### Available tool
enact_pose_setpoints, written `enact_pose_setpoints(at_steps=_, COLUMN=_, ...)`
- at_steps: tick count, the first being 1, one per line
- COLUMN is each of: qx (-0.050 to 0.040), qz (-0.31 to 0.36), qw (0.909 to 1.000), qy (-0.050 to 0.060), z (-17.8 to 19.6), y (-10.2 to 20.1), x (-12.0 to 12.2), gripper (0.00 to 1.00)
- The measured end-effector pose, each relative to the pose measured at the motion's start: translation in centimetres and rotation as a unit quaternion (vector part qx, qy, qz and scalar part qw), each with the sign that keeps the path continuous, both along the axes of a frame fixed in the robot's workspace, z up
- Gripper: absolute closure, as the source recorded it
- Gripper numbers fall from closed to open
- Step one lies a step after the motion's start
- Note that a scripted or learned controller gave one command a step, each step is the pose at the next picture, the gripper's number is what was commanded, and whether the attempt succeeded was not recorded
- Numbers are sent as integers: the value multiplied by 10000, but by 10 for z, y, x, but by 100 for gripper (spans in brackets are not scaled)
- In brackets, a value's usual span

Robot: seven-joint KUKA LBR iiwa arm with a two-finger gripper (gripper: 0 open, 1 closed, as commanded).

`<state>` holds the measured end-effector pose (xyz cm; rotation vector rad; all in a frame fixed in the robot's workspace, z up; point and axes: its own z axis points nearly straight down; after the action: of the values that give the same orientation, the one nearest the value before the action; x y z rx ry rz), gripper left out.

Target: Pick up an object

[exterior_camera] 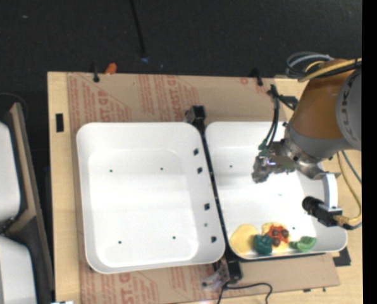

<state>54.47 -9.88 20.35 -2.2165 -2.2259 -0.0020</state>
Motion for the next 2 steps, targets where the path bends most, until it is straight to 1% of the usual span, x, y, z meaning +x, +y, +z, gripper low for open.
enact_pose_setpoints(at_steps=1, qx=-6, qz=-5, qw=10000, qy=1, z=-3, y=45, x=21, gripper=100)
enact_pose_setpoints(at_steps=2, qx=-5, qz=-3, qw=10000, qy=-3, z=6, y=102, x=42, gripper=100)
